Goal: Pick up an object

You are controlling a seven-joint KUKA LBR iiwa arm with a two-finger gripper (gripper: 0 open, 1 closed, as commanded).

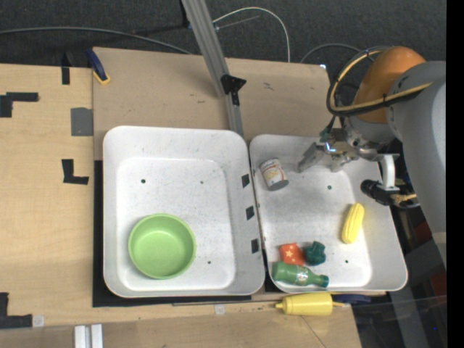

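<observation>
My gripper [313,158] hangs over the far part of the right bin [377,267], with the grey arm and its orange band behind it at the right. A small can with a red label [273,174] lies just left of the gripper, apart from it. A yellow corn-like piece [352,222] lies nearer the front, to the right. At the bin's front edge sit a small orange-red piece [291,253], a teal piece [315,252] and a green bottle [299,275] on its side. I see nothing held in the gripper.
A green bowl [162,246] sits in the front left of the left bin [174,151]. A yellow bottle [307,304] lies on the bench just outside the right bin's front rim. A grey pole [210,42] slants up behind the bins.
</observation>
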